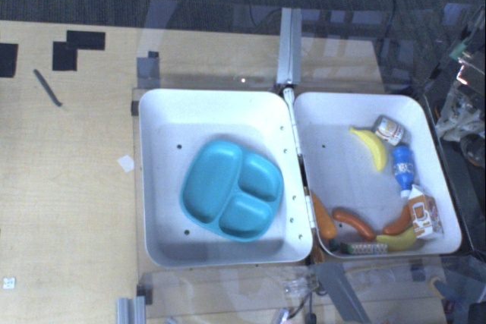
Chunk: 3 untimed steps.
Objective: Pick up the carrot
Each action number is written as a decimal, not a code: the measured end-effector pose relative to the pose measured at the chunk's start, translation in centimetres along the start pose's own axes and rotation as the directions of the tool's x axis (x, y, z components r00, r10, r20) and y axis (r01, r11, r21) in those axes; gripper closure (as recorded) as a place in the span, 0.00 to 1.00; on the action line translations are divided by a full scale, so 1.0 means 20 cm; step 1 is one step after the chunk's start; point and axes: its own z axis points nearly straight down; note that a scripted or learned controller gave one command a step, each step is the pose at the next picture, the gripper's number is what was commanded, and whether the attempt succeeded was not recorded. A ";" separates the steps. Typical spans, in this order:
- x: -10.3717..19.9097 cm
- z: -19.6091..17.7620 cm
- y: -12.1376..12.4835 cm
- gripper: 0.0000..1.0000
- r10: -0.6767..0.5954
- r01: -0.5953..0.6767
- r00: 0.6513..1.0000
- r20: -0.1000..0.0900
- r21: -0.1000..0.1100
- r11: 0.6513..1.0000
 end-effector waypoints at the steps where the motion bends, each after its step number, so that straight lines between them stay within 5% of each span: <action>1: 0.14 0.53 -0.26 1.00 -0.030 0.030 1.000 0.001 0.003 1.000; 2: 0.31 0.38 -0.37 1.00 0.135 -0.135 0.991 0.000 0.001 0.991; 3: 0.42 0.70 -0.19 1.00 -0.045 0.045 0.999 0.001 0.004 0.999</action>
